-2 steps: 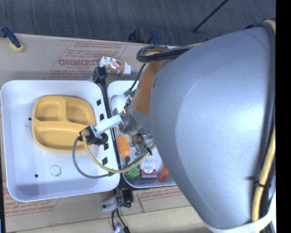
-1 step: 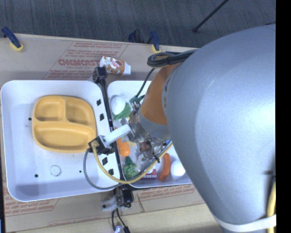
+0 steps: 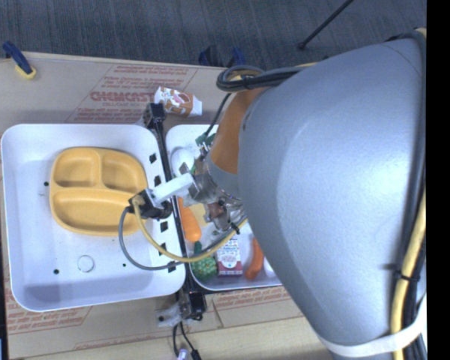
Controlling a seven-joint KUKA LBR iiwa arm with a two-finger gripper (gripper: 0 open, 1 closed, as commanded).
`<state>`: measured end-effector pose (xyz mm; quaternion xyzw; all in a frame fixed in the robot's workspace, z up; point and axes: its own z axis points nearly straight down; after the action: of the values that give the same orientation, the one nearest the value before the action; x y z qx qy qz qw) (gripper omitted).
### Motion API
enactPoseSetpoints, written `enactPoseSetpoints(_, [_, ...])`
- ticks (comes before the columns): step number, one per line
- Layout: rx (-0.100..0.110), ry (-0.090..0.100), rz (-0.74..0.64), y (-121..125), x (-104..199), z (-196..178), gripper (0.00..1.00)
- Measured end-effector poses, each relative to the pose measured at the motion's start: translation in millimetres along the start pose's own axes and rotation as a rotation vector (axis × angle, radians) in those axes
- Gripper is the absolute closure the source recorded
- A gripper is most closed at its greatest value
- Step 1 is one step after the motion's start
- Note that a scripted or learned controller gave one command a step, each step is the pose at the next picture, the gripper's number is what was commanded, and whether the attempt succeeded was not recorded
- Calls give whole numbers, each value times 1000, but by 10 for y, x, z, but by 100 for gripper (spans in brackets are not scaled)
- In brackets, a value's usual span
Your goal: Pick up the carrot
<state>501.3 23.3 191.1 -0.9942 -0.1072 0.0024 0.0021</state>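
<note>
The carrot (image 3: pixel 190 225) is a short orange piece lying in the right bin (image 3: pixel 181 135), close to that bin's left wall. My gripper (image 3: pixel 215 213) hangs low over the right bin, just right of the carrot and very near it. The large grey arm and its orange band (image 3: pixel 229 137) cover most of this bin. I see nothing held at the gripper.
The left bin (image 3: pixel 30 276) holds a yellow divided plate (image 3: pixel 97 190). Near the right bin's front lie a green item (image 3: pixel 202 265), a small carton (image 3: pixel 229 257) and another orange item (image 3: pixel 253 259). A white object (image 3: pixel 181 158) sits at the bin's back left. A looped cable (image 3: pixel 135 253) hangs over the left bin.
</note>
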Motion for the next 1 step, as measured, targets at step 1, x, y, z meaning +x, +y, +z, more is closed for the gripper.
enactPoseSetpoints(1, [0,-2,9,141,-297,3,0])
